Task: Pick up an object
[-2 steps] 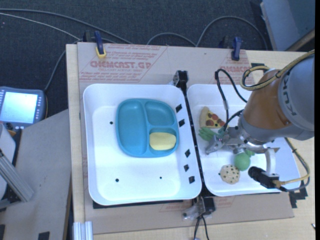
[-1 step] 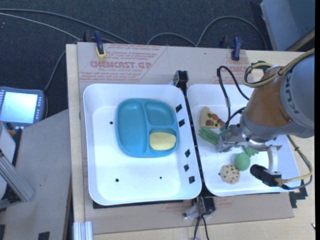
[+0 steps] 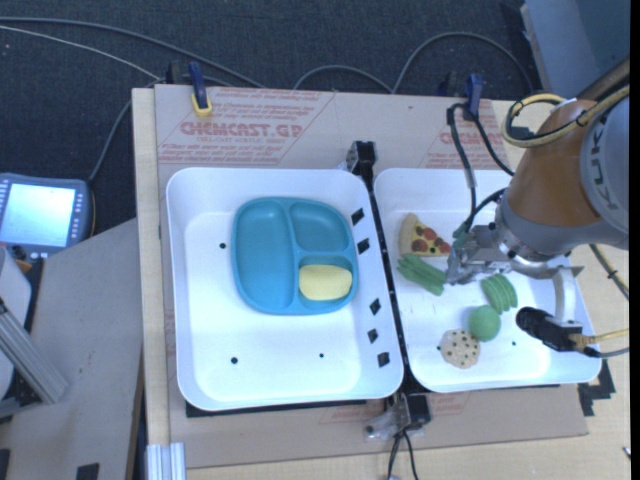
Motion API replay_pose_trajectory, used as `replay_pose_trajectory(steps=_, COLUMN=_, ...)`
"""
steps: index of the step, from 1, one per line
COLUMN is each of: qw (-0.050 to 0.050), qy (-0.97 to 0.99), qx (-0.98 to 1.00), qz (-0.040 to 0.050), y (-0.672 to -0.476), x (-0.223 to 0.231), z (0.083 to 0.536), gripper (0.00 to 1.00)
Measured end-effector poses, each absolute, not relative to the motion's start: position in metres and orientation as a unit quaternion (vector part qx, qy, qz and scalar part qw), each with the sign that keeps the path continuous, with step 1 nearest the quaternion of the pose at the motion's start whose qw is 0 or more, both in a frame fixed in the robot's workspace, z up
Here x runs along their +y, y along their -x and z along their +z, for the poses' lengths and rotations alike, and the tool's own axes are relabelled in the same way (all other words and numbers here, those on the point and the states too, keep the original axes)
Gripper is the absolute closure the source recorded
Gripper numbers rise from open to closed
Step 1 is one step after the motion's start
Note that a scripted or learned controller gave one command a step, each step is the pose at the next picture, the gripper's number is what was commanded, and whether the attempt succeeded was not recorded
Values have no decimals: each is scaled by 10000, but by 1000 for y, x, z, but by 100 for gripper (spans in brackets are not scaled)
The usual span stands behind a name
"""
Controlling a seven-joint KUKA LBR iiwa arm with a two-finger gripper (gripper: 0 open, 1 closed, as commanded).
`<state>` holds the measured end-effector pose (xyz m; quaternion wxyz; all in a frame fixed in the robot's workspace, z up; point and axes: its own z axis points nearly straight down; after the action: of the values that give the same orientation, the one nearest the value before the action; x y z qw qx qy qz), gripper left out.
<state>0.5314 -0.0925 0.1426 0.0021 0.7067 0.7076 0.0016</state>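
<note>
The green bean pod (image 3: 421, 274) lies in the right bin (image 3: 570, 368), just left of the end effector (image 3: 462, 268), which sits low over it; whether its fingers are apart or closed cannot be told. Close by lie a pizza slice (image 3: 421, 237), a ridged green piece (image 3: 499, 292), a green ball (image 3: 484, 322) and a speckled cookie (image 3: 460, 348). In the left bin (image 3: 200, 348) a blue divided tray (image 3: 262, 258) holds a yellow piece (image 3: 325, 282)

Brown board bench (image 3: 250, 128) carries two shallow white bins, touching side by side. Left bin (image 3: 200, 348) sits toward the bench's middle, right bin (image 3: 520, 368) at its right end. Blue clamps (image 3: 200, 93) grip the far edge, cables trailing behind.
</note>
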Motion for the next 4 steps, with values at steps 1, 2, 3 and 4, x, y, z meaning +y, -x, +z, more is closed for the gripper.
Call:
replay_pose_trajectory(steps=1, qw=17, qy=-7068, qx=7074, qz=15, y=-525, x=-91, z=189, gripper=100)
replay_pose_trajectory(steps=2, qw=17, qy=-7067, qx=7075, qz=15, y=-527, x=-91, z=217, gripper=100)
replay_pose_trajectory(steps=3, qw=7, qy=-7049, qx=7093, qz=17, y=-554, x=-50, z=225, gripper=100)
replay_pose_trajectory(steps=4, qw=5, qy=-7045, qx=7097, qz=19, y=-583, x=5, z=231, gripper=100)
